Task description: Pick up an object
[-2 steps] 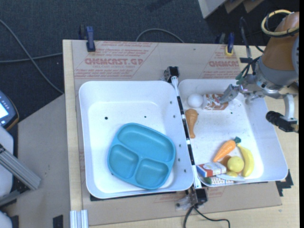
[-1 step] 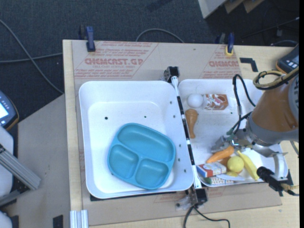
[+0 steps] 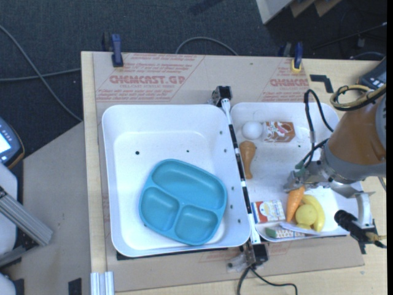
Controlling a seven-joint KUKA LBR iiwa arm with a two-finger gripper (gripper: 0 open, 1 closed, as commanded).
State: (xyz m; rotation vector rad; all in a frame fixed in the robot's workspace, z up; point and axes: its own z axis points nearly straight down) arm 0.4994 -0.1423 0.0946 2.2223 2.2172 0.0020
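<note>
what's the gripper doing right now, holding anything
gripper: low in the right bin, just above the carrot; grip state cannot be told.

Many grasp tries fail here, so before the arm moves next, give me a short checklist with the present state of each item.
1. Gripper is over the right bin: ok.
2. A target lies close: the carrot is just below the gripper: ok.
3. Fingers open or shut: cannot tell.
4. Anything held between the fingers: cannot tell.
5. Carrot free of neighbours: not ok, the yellow fruit touches it.
6. Blue tray lies in the left bin, out of the way: ok.
</note>
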